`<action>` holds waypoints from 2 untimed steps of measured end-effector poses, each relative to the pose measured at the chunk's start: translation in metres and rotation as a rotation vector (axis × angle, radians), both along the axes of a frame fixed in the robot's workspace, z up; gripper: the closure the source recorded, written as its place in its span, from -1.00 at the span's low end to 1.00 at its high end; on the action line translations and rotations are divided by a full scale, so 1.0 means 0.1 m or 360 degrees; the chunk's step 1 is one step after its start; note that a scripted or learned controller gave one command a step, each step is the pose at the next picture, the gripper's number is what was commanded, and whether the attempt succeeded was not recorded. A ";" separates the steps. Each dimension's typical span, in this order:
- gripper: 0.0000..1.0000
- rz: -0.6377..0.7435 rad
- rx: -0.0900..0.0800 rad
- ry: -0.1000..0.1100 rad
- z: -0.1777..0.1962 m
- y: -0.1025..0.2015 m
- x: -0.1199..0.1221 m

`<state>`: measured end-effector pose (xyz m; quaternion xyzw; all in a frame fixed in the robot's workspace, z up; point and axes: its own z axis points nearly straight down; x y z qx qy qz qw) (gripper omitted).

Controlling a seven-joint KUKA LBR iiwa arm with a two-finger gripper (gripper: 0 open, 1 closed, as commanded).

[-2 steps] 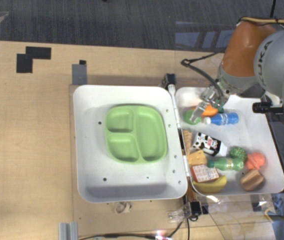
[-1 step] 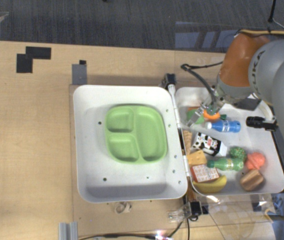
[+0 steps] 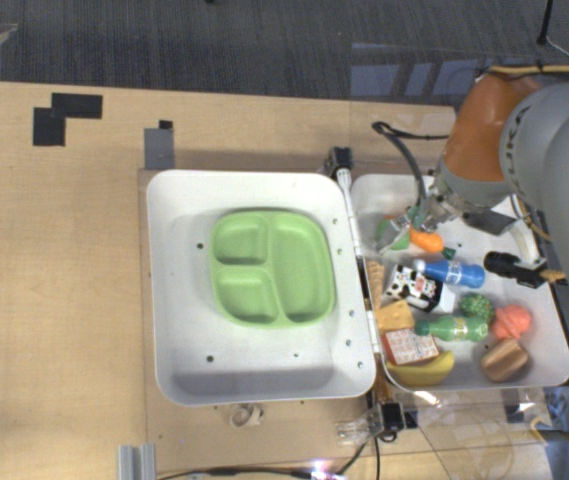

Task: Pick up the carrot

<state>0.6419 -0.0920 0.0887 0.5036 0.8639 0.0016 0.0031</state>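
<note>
Orange and tapered, the small carrot [image 3: 426,239] lies near the far left corner of the right-hand white bin [image 3: 562,360], its green leafy top [image 3: 396,232] pointing toward the divider between the bins. The grey arm with its orange band [image 3: 479,133] comes in from the right, and its gripper [image 3: 430,213] sits directly at the carrot's upper side, touching or all but touching it. That placement suits a grasp from above, but whether the fingers are spread or pinched on the carrot cannot be told at this slant.

Toy foods are heaped together in this bin, which probably explains the steep approach: a blue bottle with a white cap [image 3: 452,271] lies just beside the carrot, close enough to be nudged. Below it sit a black-and-white printed box [image 3: 410,285], a tan wedge like cheese [image 3: 396,316], a green bottle [image 3: 449,327], a green bumpy broccoli piece [image 3: 477,306], a pink round fruit [image 3: 512,320], a brown loaf-shaped piece [image 3: 504,360], a red-and-white printed carton [image 3: 411,346] and a yellow banana [image 3: 422,369].

In the left white bin [image 3: 179,368] rests a light green three-compartment plate [image 3: 270,267], well apart from the work. Both bins stand on the pale wooden counter [image 3: 64,288].

Printing shows on the box and carton, but it is too small to read.
</note>
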 end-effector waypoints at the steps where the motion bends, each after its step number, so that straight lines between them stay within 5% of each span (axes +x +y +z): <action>1: 1.00 0.0014 -0.0005 -0.0031 0.19 0.01 0.06; 2: -1.00 0.0016 -0.0005 -0.0025 0.17 0.01 0.05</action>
